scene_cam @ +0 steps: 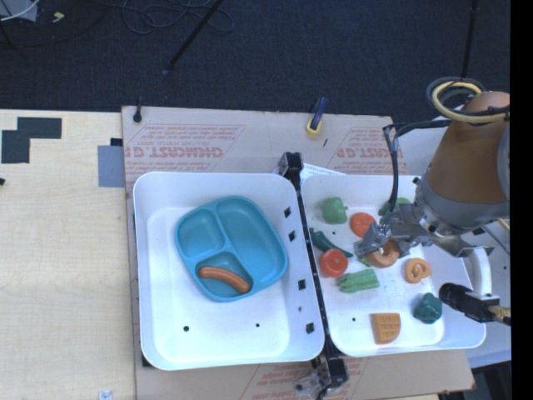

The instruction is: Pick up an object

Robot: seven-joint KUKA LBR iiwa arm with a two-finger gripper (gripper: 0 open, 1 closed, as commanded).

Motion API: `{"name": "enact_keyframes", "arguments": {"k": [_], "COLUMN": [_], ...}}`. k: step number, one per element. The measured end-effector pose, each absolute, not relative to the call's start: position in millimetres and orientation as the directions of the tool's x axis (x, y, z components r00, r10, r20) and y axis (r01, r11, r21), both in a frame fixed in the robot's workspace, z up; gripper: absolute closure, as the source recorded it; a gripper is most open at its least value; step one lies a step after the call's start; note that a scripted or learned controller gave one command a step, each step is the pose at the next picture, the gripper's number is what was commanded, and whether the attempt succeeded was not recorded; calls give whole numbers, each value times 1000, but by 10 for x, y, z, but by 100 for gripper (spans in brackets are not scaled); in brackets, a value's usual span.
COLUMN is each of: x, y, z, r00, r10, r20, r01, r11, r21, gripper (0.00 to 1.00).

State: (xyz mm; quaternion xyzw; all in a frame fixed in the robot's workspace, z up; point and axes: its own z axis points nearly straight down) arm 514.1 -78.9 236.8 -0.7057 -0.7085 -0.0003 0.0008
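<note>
Arm [466, 165] is reaching into right bin [466, 336]; jaws [376, 247] are hovering mid-bin over brown toy [385, 258], grip state unclear. Red toy [333, 262] and green toy [358, 282] are crowding close, risking a glancing miss.

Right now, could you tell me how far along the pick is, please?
Done: the arm has reached the right bin, and the gripper is low among the toys. In hand: it is at the brown piece; no grip is visible. Left: grasping and lifting. The sausage lies on the blue tray.
</note>
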Motion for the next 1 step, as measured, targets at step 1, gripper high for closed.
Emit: {"name": "enact_keyframes", "arguments": {"k": [1], "x": [5421], "y": [-577], "z": [2310], "r00": [-3], "r10": [1000], "r20": [1], "r01": [1000], "r11": [3], "r21": [-2], "gripper": [100]}}
